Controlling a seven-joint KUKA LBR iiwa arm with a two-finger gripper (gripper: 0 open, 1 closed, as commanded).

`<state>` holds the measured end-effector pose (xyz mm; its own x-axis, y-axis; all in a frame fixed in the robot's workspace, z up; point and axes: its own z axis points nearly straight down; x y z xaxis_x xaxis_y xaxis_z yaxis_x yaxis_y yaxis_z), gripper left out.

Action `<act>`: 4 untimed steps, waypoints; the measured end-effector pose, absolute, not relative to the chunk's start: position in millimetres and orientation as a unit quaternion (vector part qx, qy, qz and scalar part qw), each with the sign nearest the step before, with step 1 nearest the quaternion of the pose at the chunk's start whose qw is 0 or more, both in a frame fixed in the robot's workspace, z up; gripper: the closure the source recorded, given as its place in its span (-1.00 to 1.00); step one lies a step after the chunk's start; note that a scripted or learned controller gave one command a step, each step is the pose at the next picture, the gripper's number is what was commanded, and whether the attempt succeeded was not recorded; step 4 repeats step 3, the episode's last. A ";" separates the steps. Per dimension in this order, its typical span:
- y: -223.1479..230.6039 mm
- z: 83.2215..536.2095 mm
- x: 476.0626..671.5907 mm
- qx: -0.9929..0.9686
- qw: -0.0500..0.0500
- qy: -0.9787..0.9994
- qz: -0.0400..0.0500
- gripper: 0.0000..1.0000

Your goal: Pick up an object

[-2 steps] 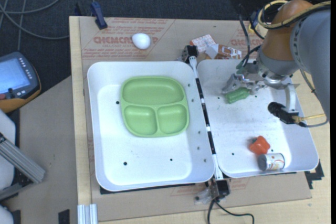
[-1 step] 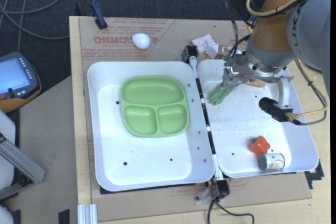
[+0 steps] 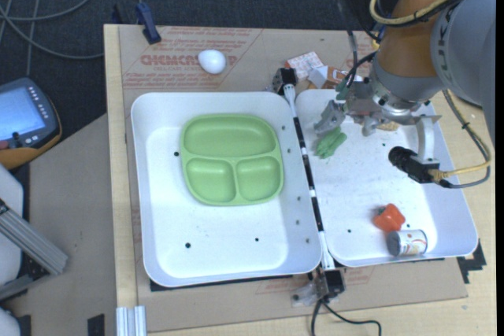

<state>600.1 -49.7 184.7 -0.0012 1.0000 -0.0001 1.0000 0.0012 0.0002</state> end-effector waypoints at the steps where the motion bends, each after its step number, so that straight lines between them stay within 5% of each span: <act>1: -93.2 84.7 618.5 0.708 0.000 0.707 -0.001 -1.00; 2: -92.8 95.3 619.3 0.707 0.001 0.707 0.000 1.00; 3: -30.2 185.5 619.1 0.707 0.001 0.708 0.001 1.00; 4: -30.2 185.5 619.1 0.707 0.001 0.708 0.001 1.00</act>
